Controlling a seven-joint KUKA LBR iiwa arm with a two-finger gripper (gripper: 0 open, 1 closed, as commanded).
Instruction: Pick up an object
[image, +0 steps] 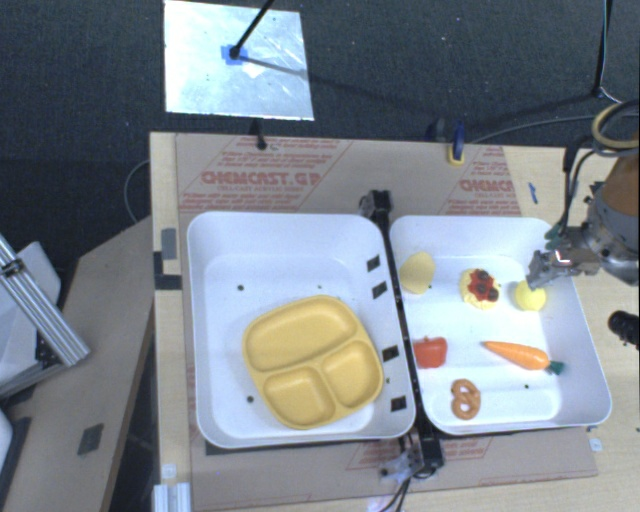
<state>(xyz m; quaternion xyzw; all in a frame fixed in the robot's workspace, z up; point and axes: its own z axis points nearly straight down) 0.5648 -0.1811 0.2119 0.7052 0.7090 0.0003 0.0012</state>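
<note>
— Where is the gripper (543, 272)?
— Over the right bin's (585, 345) far right edge, just above a yellow lemon-like piece (529, 296); its grip state, I cannot tell.
— Nearby?
— A carrot (516, 354), pretzel (464, 398), red pepper (430, 351); a yellow tray (312, 359) in the left bin (215, 300).

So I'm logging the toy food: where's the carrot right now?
The carrot lies in the right bin, toward its front right, between the pretzel and the lemon.
</note>
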